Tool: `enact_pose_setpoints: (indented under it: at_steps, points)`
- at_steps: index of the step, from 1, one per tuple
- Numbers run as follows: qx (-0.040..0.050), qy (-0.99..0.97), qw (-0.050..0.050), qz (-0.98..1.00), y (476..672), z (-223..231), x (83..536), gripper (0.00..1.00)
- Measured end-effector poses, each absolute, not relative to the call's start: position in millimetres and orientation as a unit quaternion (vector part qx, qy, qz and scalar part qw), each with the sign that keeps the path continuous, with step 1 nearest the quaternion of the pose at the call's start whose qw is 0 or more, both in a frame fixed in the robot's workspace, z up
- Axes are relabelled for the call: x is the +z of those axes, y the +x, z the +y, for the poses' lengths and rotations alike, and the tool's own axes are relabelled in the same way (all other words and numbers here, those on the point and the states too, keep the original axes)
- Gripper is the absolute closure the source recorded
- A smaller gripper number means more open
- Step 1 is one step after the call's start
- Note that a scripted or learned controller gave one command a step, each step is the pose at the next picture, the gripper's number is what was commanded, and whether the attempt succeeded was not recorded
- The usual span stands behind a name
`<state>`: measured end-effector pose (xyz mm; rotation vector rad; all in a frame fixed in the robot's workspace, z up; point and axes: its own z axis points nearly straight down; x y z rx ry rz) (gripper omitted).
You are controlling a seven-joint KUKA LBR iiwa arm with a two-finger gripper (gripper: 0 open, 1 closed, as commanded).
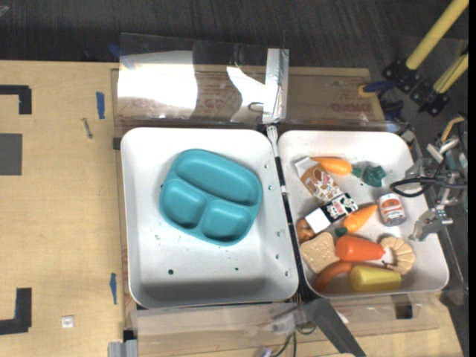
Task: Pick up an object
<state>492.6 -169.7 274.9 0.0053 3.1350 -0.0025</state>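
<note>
Lying side by side on the tabletop (59,222), two white bins hold the objects. Left bin (149,274): a teal divided plate (210,195), upside down or not I cannot tell. Right bin (431,274): toy foods crowded together, including carrots (331,165), a small carton (318,182), a can (392,209), a cracker (318,253) and a yellow piece (374,277). At the right bin's edge, the pincer (430,222) hangs; whether spread or pressed together cannot be told.
</note>
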Motion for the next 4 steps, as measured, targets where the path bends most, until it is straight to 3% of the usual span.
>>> enact_pose_setpoints:
  at_steps: [1,2,3,4]
  points:
    - [0.0011,0.011,-0.002,1.000,478.0,-196,142,0.00]
    - [-0.0050,0.040,0.021,0.999,492.3,-187,94,0.00]
    - [-0.0012,-0.096,0.007,0.995,591.3,-140,89,0.00]
    - [-0.0011,-0.076,0.005,0.997,543.9,-121,90,0.00]
